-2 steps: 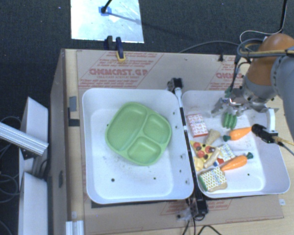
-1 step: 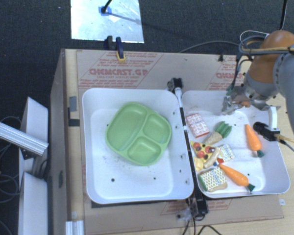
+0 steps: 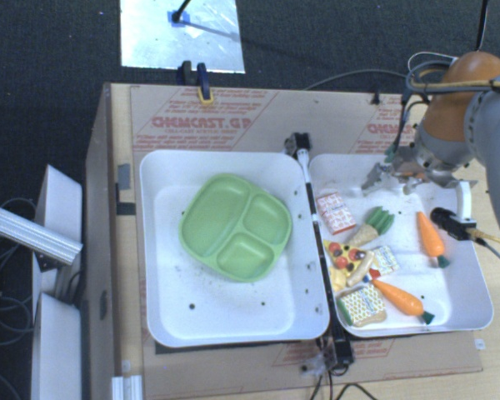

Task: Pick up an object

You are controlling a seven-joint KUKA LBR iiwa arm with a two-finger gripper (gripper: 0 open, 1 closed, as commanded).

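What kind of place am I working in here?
Likely a robot test bench in a lab: two white bins on a board, toy food like a carrot, a green plate, loose cables.

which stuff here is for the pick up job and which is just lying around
For the job: pincer; right bin toys: two carrots, pizza slice, corn, waffle, red packet.

Lying about: green tray in left bin, blue clamp, foil sheet.

arm reaches in, gripper angled downward.
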